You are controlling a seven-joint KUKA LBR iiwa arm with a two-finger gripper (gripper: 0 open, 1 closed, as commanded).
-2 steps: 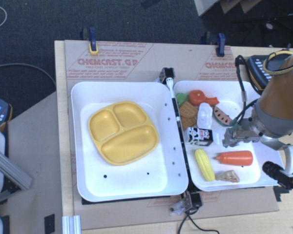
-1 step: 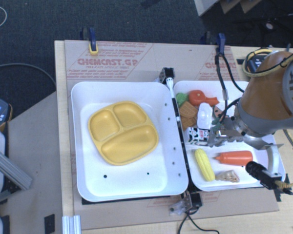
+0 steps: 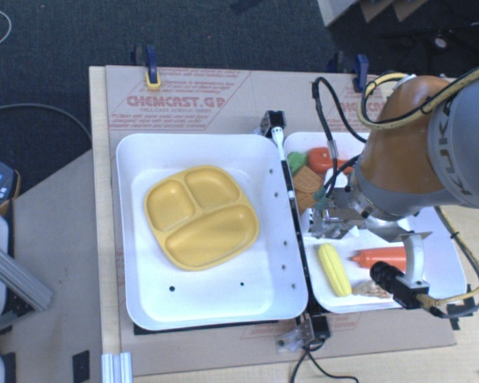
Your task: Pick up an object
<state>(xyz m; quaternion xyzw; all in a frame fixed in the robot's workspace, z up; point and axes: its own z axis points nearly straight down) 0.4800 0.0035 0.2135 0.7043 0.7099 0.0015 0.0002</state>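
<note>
My gripper point(image 3: 326, 220) hangs over the right bin point(image 3: 451, 274), near its left side, with the arm's orange band above it. Just below it lies a yellow corn cob point(image 3: 334, 268), and to its right an orange carrot point(image 3: 381, 256). Behind the gripper sit a red tomato-like piece point(image 3: 318, 159), a green piece point(image 3: 295, 160) and a tan waffle-like piece point(image 3: 307, 183). Nothing shows between the fingers.
The left bin point(image 3: 136, 238) holds a yellow divided plate point(image 3: 201, 215). A black ridge point(image 3: 290, 206) separates the two bins. A black part of the arm point(image 3: 395, 282) and cables overhang the right bin's front. Small crumbly pieces point(image 3: 371, 291) lie by the front wall.
</note>
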